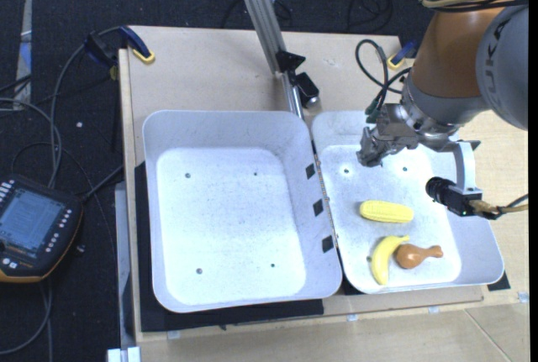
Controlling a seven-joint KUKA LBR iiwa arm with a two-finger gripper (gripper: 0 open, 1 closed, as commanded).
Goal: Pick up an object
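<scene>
Three smooth plastic toys lie at the lower right of the frame in the right bin [477, 249]: a ridged yellow corn cob [386, 212], a curved banana [382, 255] and a brown drumstick [414, 254] touching it. The dark hand [371, 150] hangs above them (grip state: cannot tell). The left bin [160, 184] is speckled white on the pale wooden counter [210, 70].

Grey KUKA arm with orange band [454, 37] reaches in from right, wrist angled down and left; dark two-finger gripper [370, 152] hangs low, tip pointing down, nothing visible between fingers.
</scene>
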